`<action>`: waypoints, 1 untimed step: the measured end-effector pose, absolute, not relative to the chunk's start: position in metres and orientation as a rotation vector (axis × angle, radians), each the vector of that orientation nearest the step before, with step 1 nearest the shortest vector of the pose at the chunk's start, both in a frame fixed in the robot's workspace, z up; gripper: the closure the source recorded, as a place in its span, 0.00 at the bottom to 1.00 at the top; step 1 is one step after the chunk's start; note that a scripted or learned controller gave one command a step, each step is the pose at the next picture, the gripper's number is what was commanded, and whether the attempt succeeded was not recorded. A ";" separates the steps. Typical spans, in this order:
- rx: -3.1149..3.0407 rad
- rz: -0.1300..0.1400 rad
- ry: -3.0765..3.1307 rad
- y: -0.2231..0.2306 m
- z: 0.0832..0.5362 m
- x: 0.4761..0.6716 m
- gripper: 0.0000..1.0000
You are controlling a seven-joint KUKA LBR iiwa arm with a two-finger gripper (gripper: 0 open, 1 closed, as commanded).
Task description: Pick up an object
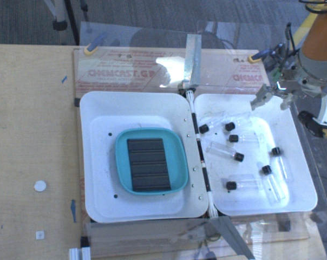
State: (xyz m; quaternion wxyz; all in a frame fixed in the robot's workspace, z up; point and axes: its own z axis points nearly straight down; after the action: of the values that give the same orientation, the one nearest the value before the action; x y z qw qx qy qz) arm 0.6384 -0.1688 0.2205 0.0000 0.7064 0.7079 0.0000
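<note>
Vials (pixel 224 152) scattered beside teal tray (pixel 151 160).

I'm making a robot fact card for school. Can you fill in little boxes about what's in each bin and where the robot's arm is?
left bin: a teal tray with a dark ribbed block lying in it
right bin: several clear tubes with black caps, scattered, such as one near the middle
arm: reaching in from the right, above the right bin's far right corner
tool: fingers spread, nothing between them, above the tubes
picked up yet: no
bench: tan, with a small white disc left of the bins
</note>
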 end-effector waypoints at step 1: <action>2.172 0.000 2.268 -0.161 0.118 0.617 0.00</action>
State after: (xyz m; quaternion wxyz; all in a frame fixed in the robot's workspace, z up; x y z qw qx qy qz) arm 0.6173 -0.1605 0.1184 0.0004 0.6916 0.7223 0.0001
